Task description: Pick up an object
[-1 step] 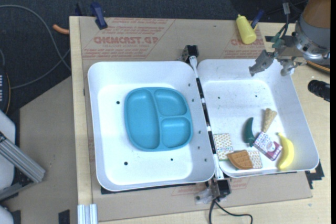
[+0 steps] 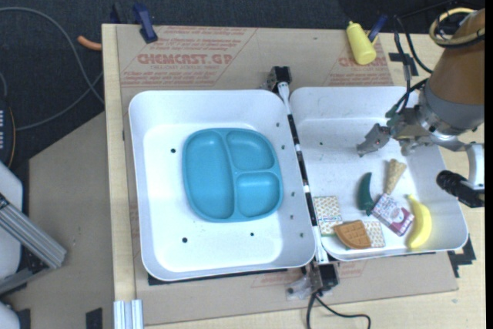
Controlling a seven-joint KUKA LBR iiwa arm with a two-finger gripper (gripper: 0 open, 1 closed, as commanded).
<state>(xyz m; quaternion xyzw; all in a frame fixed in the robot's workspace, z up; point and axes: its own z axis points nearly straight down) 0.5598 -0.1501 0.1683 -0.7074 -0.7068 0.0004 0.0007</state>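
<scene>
Overhead: claw (image 2: pixel 379 139) over the right bin (image 2: pixel 339 108), low above its bare floor, fingers spread, grasping nothing. Below it, toys clustered along the bin's near edge. Banana (image 2: pixel 420 223) at far right, long axis roughly upright in view, slightly bowed, tips toward top and bottom. Green pepper (image 2: pixel 363 192) alongside, likewise upright, curved. Ice-cream cone (image 2: pixel 394 175) between, point toward the pepper's lower end. Small carton (image 2: pixel 392 214) just beside the banana. Toast (image 2: pixel 353 234) and crackers (image 2: pixel 326 210) at lower left. Blue divided plate (image 2: pixel 231 173) in the left bin (image 2: pixel 154 166). Yellow bottle (image 2: pixel 360 43) on the worktop (image 2: pixel 192 50).
</scene>
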